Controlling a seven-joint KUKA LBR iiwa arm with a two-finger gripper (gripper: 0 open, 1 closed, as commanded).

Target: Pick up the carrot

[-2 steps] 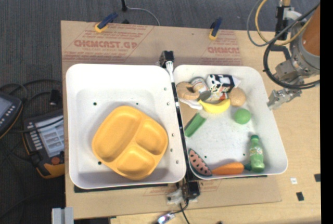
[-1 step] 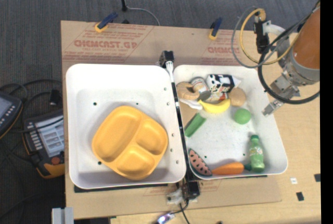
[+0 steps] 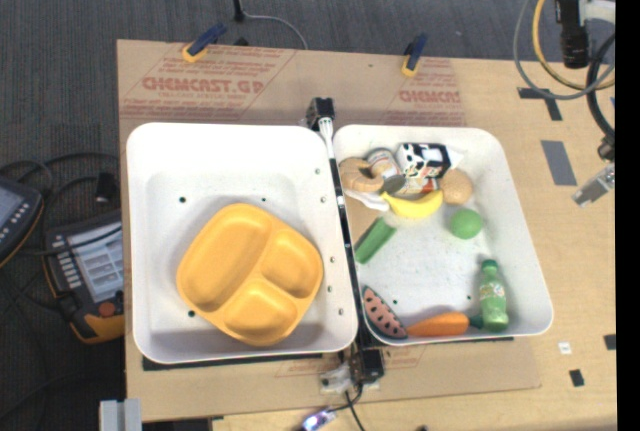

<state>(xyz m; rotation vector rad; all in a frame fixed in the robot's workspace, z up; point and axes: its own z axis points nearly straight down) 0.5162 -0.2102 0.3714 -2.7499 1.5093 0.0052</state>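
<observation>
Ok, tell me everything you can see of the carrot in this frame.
The carrot is a small orange toy, smooth like plastic, lying flat and roughly horizontal along the near edge of the right bin. Its left end meets the watermelon slice; its right end reaches the base of the green bottle. Nothing grips it.

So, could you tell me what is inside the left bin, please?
The left bin holds a yellow divided plate with nothing in its compartments. Whatever lies beneath the plate is covered.
</observation>
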